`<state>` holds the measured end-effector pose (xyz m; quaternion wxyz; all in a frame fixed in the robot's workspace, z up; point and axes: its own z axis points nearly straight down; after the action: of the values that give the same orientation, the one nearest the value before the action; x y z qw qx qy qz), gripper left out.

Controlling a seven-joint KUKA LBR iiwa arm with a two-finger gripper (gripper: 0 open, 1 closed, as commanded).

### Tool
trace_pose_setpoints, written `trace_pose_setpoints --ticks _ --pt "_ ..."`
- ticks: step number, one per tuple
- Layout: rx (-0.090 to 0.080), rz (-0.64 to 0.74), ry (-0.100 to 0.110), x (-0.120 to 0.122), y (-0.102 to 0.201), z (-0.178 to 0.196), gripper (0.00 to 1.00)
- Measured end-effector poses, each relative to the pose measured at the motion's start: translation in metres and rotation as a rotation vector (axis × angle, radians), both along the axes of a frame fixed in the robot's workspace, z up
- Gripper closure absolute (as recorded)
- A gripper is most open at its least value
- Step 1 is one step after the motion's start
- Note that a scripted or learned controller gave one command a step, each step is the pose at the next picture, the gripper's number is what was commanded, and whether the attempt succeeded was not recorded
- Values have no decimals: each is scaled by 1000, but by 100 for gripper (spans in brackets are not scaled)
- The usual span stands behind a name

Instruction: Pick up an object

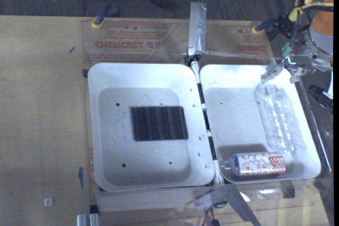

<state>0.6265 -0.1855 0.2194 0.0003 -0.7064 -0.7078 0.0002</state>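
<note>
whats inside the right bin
A clear plastic bottle lies along its right side and a red-and-white can lies along the near wall. The bin floor beneath them is covered.

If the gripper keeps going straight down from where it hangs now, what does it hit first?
Most likely the cap end of the clear plastic bottle, lying in the right white bin just below the gripper. Depth is hard to judge from this slanted view, so it may instead meet the bin's rim beside it.

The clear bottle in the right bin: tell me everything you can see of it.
The clear bottle looks like thin, see-through plastic, ribbed along its body and apparently empty. It lies on its side in the right bin, neck toward the far rim, near the gripper. Its base points toward the red-and-white can; contact between them is unclear.
</note>
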Motion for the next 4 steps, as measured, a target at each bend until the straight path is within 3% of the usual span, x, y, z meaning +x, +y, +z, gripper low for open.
trace_pose_setpoints --ticks 1,2,4 --pt "0 -7 -4 -1 -21 -126 0" --pt "-2 118 -7 -26 4 -131 0" --pt "-2 254 -5 -96 15 -117 0"
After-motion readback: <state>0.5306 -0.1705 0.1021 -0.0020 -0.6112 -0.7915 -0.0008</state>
